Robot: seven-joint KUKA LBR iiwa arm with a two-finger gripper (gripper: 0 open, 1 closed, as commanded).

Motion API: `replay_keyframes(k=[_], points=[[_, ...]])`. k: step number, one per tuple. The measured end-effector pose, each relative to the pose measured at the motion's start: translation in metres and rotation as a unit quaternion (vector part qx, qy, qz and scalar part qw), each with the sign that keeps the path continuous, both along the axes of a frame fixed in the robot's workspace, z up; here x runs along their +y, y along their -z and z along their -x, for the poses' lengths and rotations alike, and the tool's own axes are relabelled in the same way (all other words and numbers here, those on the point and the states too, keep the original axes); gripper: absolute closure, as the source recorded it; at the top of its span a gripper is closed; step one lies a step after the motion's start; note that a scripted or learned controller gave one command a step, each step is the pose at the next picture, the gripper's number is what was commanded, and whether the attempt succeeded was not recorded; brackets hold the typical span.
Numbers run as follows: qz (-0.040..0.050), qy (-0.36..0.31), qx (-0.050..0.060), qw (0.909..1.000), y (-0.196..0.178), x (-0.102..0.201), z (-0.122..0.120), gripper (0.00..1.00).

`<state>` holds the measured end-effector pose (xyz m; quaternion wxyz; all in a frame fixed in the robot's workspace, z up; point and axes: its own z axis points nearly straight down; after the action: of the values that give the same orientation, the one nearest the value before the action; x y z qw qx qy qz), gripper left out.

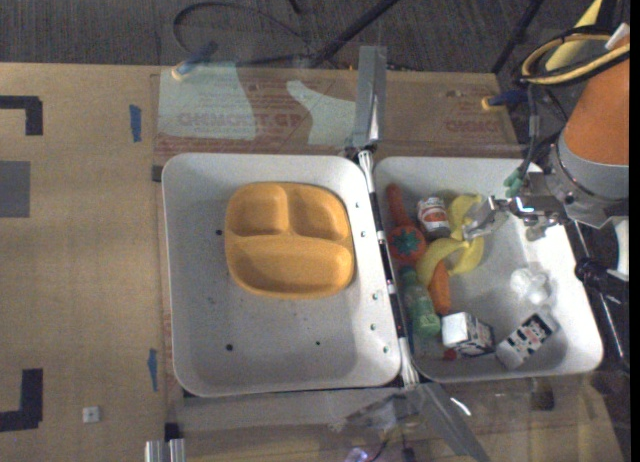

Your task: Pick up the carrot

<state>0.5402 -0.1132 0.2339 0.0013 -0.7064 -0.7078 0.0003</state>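
Robot pincer (pixel 487 218), grip state unclear, hovers over rt bin (pixel 583 322) w/ carrot (pixel 401 207) at its 9 o'clock; approach should align along carrot, avoiding banana (pixel 447 256).

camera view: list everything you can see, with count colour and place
left bin: 1, white, left half of bench
right bin: 1, white, right half of bench
divided plate: 1, orange-yellow, in left bin, toward its back
carrot: 1, orange, right bin along its left wall
banana: 1, yellow, middle of right bin
small can: 1, red and white, right bin, by the carrot
small cartons: 2, white with dark print, front of right bin
green item: 1, front left of right bin, too blurred to name
arm: 1, grey with orange band, from the right
gripper: 1, above the banana's far end
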Motion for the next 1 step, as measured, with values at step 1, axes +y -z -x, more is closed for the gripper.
replay_keyframes(k=[1], points=[[0.0001,-0.090,-0.001,0.9960,0.0814,0.0158,0.0011,0.00]])
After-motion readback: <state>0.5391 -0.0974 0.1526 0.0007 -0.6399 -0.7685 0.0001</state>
